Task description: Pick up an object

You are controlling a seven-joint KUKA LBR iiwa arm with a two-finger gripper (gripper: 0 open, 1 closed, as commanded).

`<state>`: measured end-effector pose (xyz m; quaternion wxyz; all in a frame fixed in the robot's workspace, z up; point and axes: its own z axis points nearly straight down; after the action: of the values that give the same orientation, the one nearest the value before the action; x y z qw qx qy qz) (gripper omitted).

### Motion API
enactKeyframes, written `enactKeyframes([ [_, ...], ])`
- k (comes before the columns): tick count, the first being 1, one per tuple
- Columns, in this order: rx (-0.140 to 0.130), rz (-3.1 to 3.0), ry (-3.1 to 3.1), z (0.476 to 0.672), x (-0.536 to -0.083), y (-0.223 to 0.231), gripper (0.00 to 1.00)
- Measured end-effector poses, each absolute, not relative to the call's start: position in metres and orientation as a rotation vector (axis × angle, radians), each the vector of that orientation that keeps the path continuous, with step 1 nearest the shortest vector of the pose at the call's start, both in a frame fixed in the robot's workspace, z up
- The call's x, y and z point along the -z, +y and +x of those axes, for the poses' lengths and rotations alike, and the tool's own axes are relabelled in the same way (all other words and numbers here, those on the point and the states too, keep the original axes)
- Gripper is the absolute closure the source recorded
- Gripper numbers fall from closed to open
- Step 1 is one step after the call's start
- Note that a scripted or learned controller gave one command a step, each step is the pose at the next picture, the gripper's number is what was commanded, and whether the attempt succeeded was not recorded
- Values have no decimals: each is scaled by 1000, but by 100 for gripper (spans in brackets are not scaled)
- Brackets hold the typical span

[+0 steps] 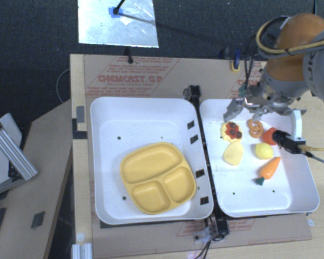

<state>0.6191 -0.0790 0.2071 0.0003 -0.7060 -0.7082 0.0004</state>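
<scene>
Nothing is lifted yet. The tool [247, 106] is poised above the right bin's [291, 204] far end, whether open or closed cannot be told. The toy food [233, 153] is left lying below, ungrasped.

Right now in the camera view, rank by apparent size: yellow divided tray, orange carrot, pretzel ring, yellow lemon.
1. Yellow divided plastic tray, by far.
2. Orange toy carrot with green stem.
3. Small yellow lemon and brown pretzel ring look alike; not ranked.

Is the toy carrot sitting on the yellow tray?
No, the carrot lies in the right bin, while the yellow tray sits in the left bin.
</scene>
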Motion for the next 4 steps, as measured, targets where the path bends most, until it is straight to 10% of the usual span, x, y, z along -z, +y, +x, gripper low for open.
enactKeyframes([
  [2,-3,-2220,-2221,627,-101,-94,0],
  [3,3,-2222,-2225,629,-115,-94,100],
  [4,7,-2224,-2228,632,-179,-99,100],
])
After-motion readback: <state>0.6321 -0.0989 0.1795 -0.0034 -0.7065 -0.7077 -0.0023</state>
